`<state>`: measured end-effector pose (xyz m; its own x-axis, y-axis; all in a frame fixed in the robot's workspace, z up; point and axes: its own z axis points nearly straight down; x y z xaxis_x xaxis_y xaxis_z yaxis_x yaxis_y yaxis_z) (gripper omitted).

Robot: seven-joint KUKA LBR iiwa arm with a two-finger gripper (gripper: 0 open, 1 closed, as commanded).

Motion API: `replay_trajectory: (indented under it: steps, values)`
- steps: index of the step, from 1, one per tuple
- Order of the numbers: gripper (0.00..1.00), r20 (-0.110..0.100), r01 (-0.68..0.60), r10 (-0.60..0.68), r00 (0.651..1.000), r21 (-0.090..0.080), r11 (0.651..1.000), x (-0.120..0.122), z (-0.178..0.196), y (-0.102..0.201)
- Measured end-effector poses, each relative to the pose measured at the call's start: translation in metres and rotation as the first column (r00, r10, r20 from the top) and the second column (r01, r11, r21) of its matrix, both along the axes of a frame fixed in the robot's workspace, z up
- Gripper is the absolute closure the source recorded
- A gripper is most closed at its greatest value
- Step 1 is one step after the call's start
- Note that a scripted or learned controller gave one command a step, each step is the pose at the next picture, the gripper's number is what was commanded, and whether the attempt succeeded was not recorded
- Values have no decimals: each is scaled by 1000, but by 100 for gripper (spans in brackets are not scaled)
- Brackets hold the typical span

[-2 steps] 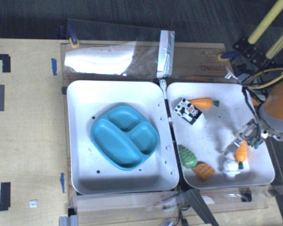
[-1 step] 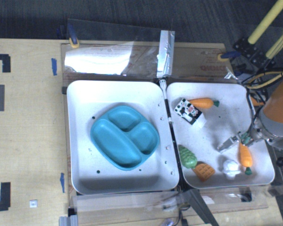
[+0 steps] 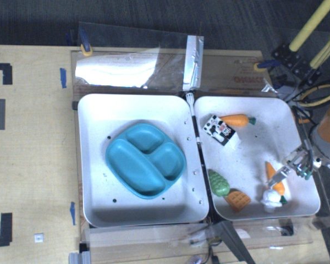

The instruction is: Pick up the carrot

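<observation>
Blue plate (image 3: 146,159) in the left bin (image 3: 93,147); carrot (image 3: 235,120) in the right bin (image 3: 247,147).
The carrot lies lengthwise left-to-right at the far side, beside a spotted toy (image 3: 218,130); the hand (image 3: 295,165) sits right and nearer, over an orange-and-white toy (image 3: 275,187); its grip I cannot tell.

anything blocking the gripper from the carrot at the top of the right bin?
Nothing visible. The gripper sits at the right bin's right side; bare bin floor lies between it and the carrot. The black-and-white block touches the carrot's left end, away from the approach.
</observation>
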<state>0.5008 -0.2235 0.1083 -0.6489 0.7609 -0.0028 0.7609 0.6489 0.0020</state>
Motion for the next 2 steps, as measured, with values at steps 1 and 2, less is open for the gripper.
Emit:
replay_trajectory:
  steps: [1,2]
  values:
    - [100,5,2,-2,1000,-1,1000,1,10,0]
    - [0,4,3,-3,1000,-1,1000,1,10,0]
